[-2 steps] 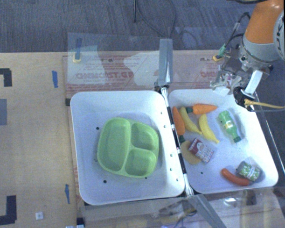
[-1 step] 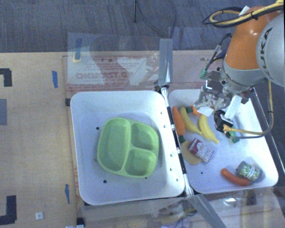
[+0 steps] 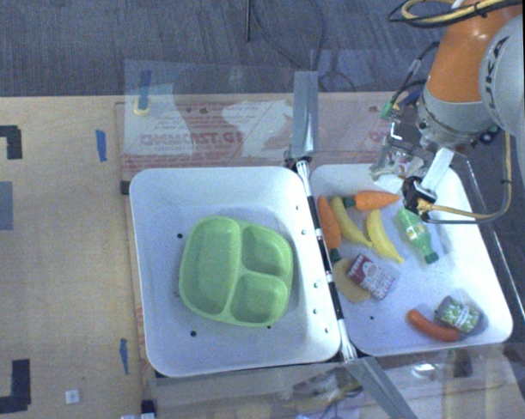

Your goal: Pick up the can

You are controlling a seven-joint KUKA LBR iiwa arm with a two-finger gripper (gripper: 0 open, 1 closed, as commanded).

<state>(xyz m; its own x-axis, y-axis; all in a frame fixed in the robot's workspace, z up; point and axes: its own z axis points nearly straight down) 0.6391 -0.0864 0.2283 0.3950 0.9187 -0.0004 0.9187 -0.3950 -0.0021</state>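
Note:
A can (image 3: 371, 276) with a red and white label lies on its side in the middle of the right bin (image 3: 488, 278), partly on a tan disc (image 3: 350, 291). A second, smaller can (image 3: 458, 314) with a green label lies near that bin's front right corner. My gripper (image 3: 389, 165) hangs over the bin's far edge, above and behind an orange carrot (image 3: 376, 199). It is well away from both cans, and I see nothing between its fingers.
The right bin also holds another carrot (image 3: 329, 222), two bananas (image 3: 382, 234), a green bottle (image 3: 415, 232) and a red sausage-like piece (image 3: 432, 326). A green divided plate (image 3: 236, 271) lies in the left bin (image 3: 160, 216). A metal divider (image 3: 320, 245) runs between the bins.

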